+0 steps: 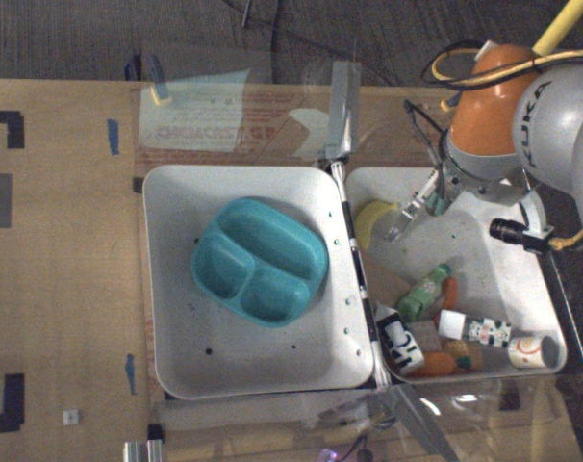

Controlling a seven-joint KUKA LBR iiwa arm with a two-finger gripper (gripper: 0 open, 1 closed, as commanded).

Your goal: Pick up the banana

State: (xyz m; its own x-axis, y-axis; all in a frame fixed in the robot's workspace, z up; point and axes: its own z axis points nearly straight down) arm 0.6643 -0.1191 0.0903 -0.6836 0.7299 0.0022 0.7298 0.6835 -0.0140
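The banana [371,222] shows as a yellow rounded shape in the right bin's [508,268] far left corner, against the divider wall. My gripper [408,218] reaches down from the orange-banded wrist [492,99] and sits just right of the banana, at its edge. Nothing in this view shows whether it is touching the banana. The gripper covers part of the banana's right side.
A teal divided plate [260,260] lies in the left bin [176,335]. Along the right bin's near side lie a green bottle [423,295], a carrot [450,293], a white bottle [482,330], a cup [534,351], a black-and-white item [399,341] and an orange piece [436,364].
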